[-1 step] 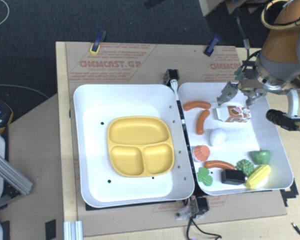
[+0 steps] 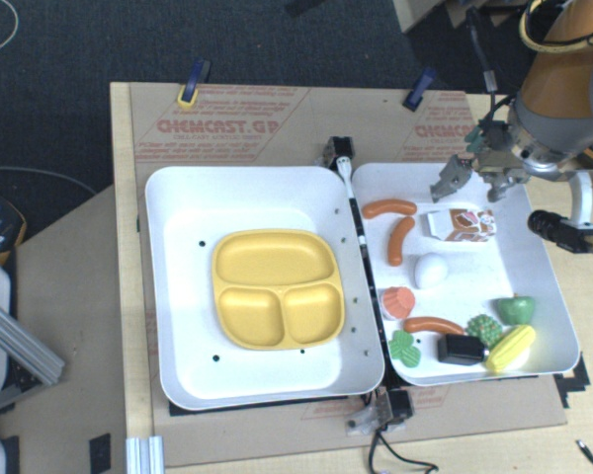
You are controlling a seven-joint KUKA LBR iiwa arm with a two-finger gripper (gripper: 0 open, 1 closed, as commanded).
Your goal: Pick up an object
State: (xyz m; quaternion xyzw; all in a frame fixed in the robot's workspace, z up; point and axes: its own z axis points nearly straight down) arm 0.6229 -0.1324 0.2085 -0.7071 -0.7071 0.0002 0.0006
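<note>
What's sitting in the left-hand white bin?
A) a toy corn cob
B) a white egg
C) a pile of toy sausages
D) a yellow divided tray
D: the yellow divided tray with three compartments lies alone in the left bin, while the sausages, egg and corn cob are all in the right bin.

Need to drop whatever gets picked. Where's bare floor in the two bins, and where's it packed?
Left bin: bare white all around the yellow divided tray. Right bin: one bare strip along the right wall, between the small carton and the green pepper. Crowded: its near end and the sausages beside the divider.
</note>
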